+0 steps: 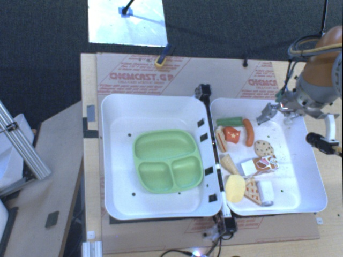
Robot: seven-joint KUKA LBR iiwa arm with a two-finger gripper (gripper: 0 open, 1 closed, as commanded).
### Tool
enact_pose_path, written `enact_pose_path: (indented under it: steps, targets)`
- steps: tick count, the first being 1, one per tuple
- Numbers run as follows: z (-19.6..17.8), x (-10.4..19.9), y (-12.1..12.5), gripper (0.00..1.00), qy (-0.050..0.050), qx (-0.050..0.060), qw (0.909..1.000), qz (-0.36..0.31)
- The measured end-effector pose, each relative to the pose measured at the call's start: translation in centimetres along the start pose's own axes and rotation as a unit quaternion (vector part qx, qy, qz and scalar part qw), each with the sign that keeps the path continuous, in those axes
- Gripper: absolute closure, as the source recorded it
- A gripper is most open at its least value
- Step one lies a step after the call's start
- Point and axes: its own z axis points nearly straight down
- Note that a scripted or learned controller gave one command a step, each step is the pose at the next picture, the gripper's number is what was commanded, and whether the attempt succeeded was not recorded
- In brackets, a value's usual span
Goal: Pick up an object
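The right bin holds several toy foods: a green bean, an orange sausage, a red piece, a round cookie, a yellow lemon and a pizza slice. My gripper hangs over the bin's far right corner, above and to the right of the sausage. Its fingers are spread open with nothing between them. The grey arm with its orange band comes in from the right.
The left bin carries a green divided plate. A black divider runs between the bins. In the right bin, a brown-and-white piece and a white block lie mid-bin. A black part juts over the right rim.
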Motion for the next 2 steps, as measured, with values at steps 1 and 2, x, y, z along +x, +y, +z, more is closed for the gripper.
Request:
enact_pose_path:
  steps: [1,2]
  targets:
    - [5.8,-0.8,0.1,0.00,0.000,0.000,1.0000,0.001]
    - [7.0,-0.7,0.2,0.00,0.000,-0.001,1.0000,0.000]
